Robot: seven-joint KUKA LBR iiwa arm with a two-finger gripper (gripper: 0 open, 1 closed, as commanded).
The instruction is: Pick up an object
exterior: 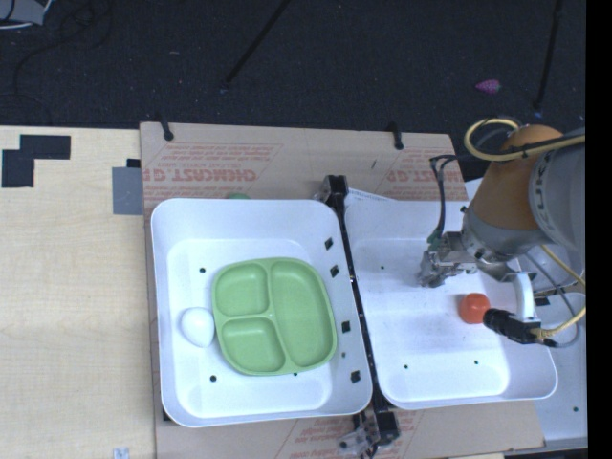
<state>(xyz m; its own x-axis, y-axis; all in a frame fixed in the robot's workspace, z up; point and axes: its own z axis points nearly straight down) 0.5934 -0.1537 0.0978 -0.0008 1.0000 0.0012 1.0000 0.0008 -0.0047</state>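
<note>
Two white bins side by side on counter. Left bin point(172, 352): green plate point(273, 315) with three parts sits in middle, white egg point(198, 327) touching plate's left edge. Right bin point(411, 371): small orange ball point(472, 308) lies near right side, on bin floor. Claw point(437, 268) is low in right bin near its back edge, just left of ball and a bit behind it, not touching ball. Cannot tell if claw is wide or closed. Nothing seen in claw. Grey arm point(559, 208) comes in from right side.
</note>
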